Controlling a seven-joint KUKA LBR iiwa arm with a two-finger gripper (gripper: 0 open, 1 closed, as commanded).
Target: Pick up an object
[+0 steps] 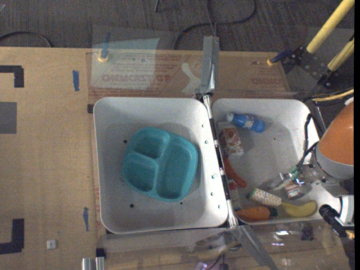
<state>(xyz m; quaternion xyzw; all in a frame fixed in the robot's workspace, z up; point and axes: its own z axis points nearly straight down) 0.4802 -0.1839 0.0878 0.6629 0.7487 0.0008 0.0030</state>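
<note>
My tool (296, 176) sits low in the right white shallow bin (281, 107), toward its four o'clock side, below the orange band of my grey arm (340, 142). It is a small cluster of metal and glare from here, and I cannot tell whether it is apart or together, or whether anything sits in it.

The things I could pick up are all in this right bin. A blue and white plastic bottle (246, 121) lies on its side near eleven o'clock. Just below it, a red and white printed packet (231, 140) rests against the dividing wall. A red chilli-shaped toy (234, 175) lies further down along that wall, around eight o'clock. At six o'clock an orange carrot-shaped toy (254, 212) lies flat, with a pale patterned stick-shaped item (265, 196) just above it. A yellow banana-shaped toy (299, 208) lies at five o'clock, near my tool, just below it.

The left white shallow bin (112, 117) holds a teal plastic divided plate (161, 163) at its centre. Both bins rest on the light wooden tabletop (45, 151).
</note>
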